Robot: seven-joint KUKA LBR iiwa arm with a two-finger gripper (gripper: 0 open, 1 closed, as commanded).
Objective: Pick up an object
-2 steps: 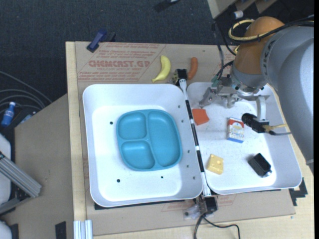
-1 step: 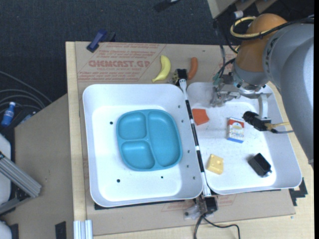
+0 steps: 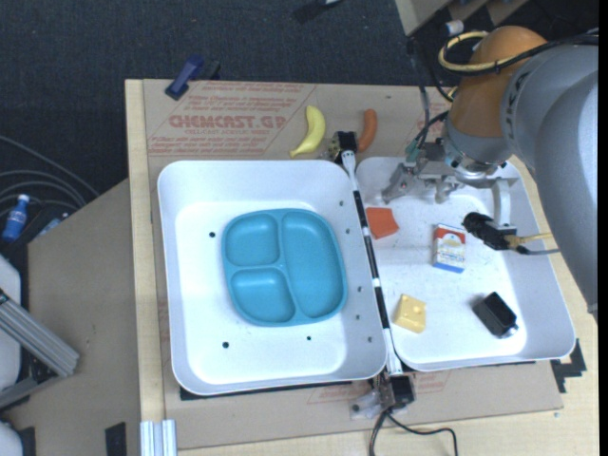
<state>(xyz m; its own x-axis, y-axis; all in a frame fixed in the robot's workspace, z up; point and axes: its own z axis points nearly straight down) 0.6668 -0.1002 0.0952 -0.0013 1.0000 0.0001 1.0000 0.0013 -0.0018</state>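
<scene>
Two bins sit side by side on the worktop [image 3: 152, 369]. The left bin [image 3: 190, 350] holds a divided plate [image 3: 283, 266] at its middle. In the right bin [image 3: 541, 335], a block [image 3: 381, 222] lies at the left wall, a small box [image 3: 449, 248] sits mid-bin, a wedge [image 3: 410, 313] lies lower left, and a dark object [image 3: 496, 313] sits lower right. Behind the bins, toward the top of the frame, a banana [image 3: 310, 131] lies left of a carrot [image 3: 367, 129].

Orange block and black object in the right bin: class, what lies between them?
In the camera view, the small carton lies between the orange block and the black object.
</scene>
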